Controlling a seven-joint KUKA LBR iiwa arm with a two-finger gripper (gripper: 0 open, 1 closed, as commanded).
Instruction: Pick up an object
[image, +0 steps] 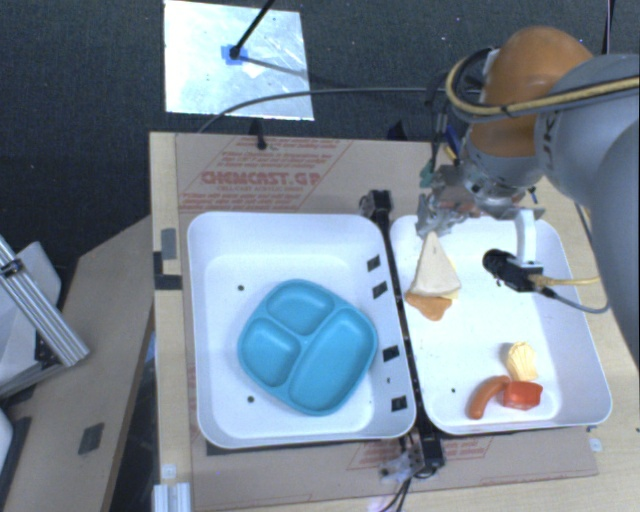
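The arm (560, 110) reached in from the right, its orange band above the wrist, and its claw (437, 222) hung over the upper left corner of the right bin (570, 300). The claw was pinched narrow on the pointed top of a pale, wedge-shaped toy sandwich slice (436, 272), which showed between its fingers. The slice hung point-up from that grip and widened downward, with a tan, crust-like lower edge close to the bin's floor beside the divider between the two bins; whether that edge touched the floor could not be told.

Lower in the same bin, near the front right corner, lay three more toy foods close together: a small yellow piece (519, 358), an orange sausage (484, 397) curved along the floor, and a red piece (521, 396) just beside the sausage's upper end. They were well apart from the held slice.

The left bin (230, 260) held a blue divided plate (306, 346) with three compartments, lying flat near the middle. Both bins sat on a sheet of brown cardboard (262, 170) with red lettering on the counter (110, 300).
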